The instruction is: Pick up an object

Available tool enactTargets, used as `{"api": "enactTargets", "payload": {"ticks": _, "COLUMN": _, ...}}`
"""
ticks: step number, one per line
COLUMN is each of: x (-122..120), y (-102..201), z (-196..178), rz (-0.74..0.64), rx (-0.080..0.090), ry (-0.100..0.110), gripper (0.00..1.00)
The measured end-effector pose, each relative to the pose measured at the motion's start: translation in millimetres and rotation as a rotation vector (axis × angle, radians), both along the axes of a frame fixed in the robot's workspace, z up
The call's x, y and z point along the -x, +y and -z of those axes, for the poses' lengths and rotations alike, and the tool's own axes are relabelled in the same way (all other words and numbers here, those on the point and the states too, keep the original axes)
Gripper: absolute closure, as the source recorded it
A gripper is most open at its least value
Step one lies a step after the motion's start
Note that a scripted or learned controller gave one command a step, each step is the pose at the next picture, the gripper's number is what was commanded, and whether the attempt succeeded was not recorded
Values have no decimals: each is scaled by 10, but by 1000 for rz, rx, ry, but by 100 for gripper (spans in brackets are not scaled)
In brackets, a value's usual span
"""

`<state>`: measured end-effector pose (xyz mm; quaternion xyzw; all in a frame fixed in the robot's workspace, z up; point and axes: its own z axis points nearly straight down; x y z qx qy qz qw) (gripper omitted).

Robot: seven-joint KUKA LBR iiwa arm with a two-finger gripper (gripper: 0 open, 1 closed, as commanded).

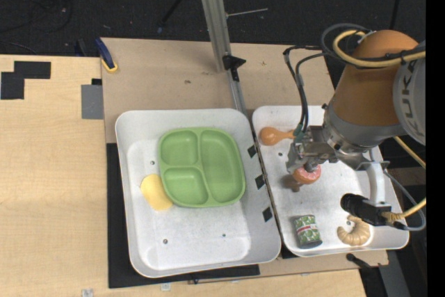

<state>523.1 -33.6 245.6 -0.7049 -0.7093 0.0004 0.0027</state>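
Overhead, arm (375, 90) bent down, fingers (306, 167) at pink object (307, 175).

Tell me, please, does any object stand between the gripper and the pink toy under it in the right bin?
Nothing visible does. The gripper sits directly above the pink toy. The orange spoon, the green can and the croissant lie apart from it.

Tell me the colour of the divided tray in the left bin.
Green, plain to see in the camera view: the tray has three compartments.
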Motion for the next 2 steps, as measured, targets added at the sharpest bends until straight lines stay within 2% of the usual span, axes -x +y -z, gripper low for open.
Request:
{"api": "enactTargets", "payload": {"ticks": 1, "x": 104, "y": 589, "z": -27, "rz": 0, "rx": 0, "ry": 2, "gripper": 100}}
{"api": "enactTargets", "payload": {"ticks": 2, "x": 197, "y": 1035, "z": -16, "rz": 1, "rx": 2, "ry": 2, "gripper": 100}}
